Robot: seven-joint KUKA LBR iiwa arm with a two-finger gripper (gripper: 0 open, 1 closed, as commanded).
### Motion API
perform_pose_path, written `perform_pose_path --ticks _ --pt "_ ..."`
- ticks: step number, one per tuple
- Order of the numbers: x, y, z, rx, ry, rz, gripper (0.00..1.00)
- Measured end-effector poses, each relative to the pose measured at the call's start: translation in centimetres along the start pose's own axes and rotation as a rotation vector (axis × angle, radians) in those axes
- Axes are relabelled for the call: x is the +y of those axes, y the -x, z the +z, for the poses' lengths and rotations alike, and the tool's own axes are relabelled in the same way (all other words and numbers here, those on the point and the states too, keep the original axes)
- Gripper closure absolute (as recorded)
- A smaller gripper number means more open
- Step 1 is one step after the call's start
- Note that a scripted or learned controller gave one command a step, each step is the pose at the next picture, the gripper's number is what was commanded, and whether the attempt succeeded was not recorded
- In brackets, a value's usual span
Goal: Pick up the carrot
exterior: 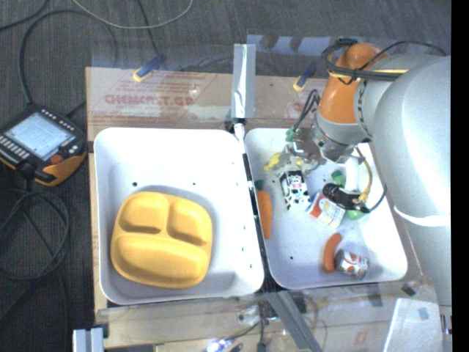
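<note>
Dark carpet (242,6) ran under everything, cables looping across it, and a pendant (40,144) sat off to the left; on the bench (168,97) two white bins lay side by side, there to keep loose items corralled. Biggest in shot was the grey arm (418,145), swinging in from the right, its orange band (343,94) bright above the wrist; next down, the left bin (110,149) held a yellow divided tray (163,239), sat square in the middle. The right bin (282,270) carried the clutter, bunched toward its back half; the carrot (264,211) lay along the bin's left wall, lengthwise, apart from the pile, so a grab from above looked the open route, though that wall would likely crowd one finger. The gripper (299,155) hung over the bin's back left area, near the carrot's far end but not on it; whether it was open or closed I could not tell, since wrist and wiring masked it. Smaller still: a black-and-white carton (294,191), a can (355,264) and an orange sausage-shaped piece (331,251) beside it; the bits under the wrist were too jumbled to name.
</note>
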State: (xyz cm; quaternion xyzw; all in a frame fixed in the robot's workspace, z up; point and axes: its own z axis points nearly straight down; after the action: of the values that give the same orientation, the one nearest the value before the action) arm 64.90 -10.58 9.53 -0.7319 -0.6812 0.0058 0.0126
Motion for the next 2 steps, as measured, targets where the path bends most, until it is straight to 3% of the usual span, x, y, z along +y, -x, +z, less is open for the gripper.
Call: perform_pose_path --ticks 1,2 --pt "-4.4 -4.4 -8.6 -0.013 0.024 -0.173 1.0" --pt "0.2 0.5 -1.3 -0.009 0.037 -0.108 1.0"
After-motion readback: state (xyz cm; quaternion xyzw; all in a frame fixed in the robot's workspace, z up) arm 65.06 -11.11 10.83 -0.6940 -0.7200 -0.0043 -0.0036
